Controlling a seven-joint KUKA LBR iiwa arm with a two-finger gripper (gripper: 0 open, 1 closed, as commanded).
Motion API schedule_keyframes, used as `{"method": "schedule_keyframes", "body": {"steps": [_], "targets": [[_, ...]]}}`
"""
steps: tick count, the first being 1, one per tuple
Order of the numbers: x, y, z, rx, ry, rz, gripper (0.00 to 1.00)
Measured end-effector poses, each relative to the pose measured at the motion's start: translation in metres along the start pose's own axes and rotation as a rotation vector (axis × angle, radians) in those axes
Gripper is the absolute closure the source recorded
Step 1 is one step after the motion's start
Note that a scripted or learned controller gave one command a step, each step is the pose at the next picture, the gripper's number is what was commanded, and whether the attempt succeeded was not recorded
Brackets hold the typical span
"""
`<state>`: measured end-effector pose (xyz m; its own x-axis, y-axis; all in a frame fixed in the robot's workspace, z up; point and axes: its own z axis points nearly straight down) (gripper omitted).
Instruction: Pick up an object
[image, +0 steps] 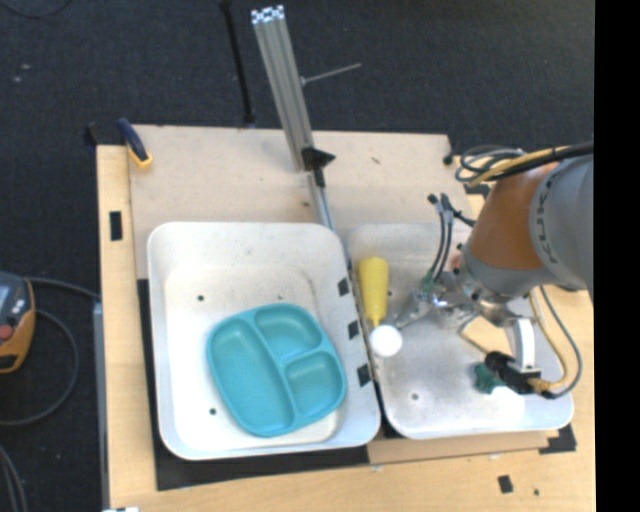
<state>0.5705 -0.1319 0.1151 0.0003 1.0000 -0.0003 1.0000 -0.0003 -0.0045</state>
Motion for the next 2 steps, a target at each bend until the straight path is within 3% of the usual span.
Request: {"method": "schedule_keyframes", "body": {"steps": [1,2], "targets": [[-0.002,0.002,-0.015,-0.008,-0.001,0.005,1.0],[-0.012,-0.001,-0.073,-0.012,-0.002,0.002,1.0]]}}
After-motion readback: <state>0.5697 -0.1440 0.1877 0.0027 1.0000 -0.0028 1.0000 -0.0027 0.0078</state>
